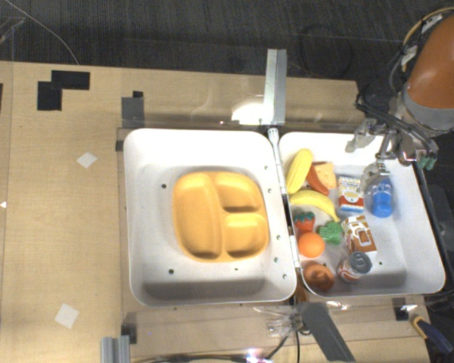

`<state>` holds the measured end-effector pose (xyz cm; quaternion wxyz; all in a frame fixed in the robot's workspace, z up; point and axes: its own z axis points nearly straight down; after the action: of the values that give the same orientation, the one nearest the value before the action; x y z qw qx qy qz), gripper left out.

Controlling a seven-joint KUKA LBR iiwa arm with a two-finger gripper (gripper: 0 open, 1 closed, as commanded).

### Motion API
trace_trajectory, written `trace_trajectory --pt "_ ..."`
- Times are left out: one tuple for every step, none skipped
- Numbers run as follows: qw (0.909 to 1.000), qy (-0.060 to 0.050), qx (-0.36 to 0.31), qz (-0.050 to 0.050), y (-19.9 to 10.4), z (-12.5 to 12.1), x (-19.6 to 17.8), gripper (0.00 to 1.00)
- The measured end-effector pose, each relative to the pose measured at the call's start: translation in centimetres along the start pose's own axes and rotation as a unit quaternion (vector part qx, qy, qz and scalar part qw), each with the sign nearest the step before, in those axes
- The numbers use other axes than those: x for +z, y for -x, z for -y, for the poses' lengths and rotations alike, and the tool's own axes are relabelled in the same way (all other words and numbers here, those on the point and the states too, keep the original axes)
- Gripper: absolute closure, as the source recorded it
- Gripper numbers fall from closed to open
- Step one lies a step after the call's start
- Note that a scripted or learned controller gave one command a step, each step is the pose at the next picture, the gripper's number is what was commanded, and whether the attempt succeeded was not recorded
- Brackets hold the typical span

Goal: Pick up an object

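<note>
My gripper hangs over the back of the right bin, under the grey arm with its orange band. Right below it, toward the front, a blue bottle lies beside a small white and red carton. Further left in the same bin are two bananas, an orange wedge, a strawberry, a green broccoli piece, an orange, a brown packet, a can and a brown round item. Nothing shows in the gripper's grasp.
The left bin holds a yellow divided plate. A metal post and a divider rail stand between the bins. Wooden bench top stretches to the left.
</note>
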<state>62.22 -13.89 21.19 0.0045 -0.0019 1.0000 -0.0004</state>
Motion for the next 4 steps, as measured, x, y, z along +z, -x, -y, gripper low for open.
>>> trace_trajectory --pt "0.9849 0.0 0.173 -0.002 2.8 0.3 9.8 0.0" --pt "0.9312 0.0 0.364 -0.003 3.5 1.3 12.2 0.0" --pt "0.9181 -0.001 0.396 0.0 -0.8 5.1 12.4 0.0" --pt "0.8472 -0.002 0.531 -0.001 4.0 1.7 12.3 0.0"
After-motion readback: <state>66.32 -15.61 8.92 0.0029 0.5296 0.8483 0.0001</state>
